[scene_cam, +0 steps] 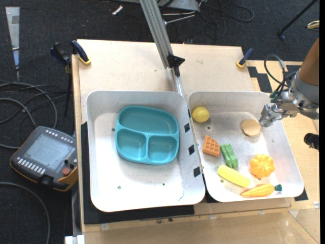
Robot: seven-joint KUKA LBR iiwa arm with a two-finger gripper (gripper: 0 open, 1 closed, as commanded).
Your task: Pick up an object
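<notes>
Where the arm enters, pincer (pixel 267 117) just beside tan round piece (pixel 251 127), finger spread unclear, nothing visibly held

robot lab | teach pendant (pixel 44 159) on floor | loose cables (pixel 30 103) | clamped bench (pixel 132 67) w/ bins (pixel 96 136)

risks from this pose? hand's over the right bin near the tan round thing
1. The hand sits right beside the tan round piece, close to the right bin's far wall; a descent could nudge the piece aside rather than straddle it.
2. The piece looks low and rounded, so it may slip out of a pinch.
3. The pumpkin, banana and carrot lie crowded together; a grab there may bump its neighbours.
</notes>
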